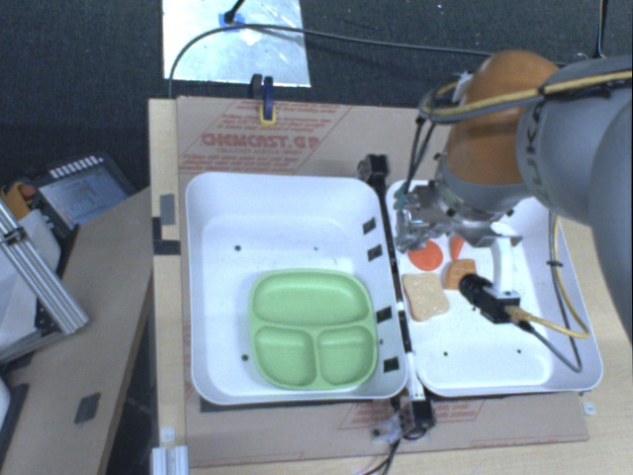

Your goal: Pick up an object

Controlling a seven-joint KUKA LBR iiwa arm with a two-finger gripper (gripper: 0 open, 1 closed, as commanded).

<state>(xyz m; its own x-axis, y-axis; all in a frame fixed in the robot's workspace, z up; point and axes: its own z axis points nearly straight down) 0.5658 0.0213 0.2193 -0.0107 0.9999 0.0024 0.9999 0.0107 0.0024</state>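
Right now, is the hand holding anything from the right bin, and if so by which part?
Cannot be told: the hand is low over the right bin, just above the orange-red disc.

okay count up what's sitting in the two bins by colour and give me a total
Green: 1, plate
Red: 1, disc
Orange: 1, block
Tan: 1, bread slice
Total: 4; more may lie hidden under the gripper.
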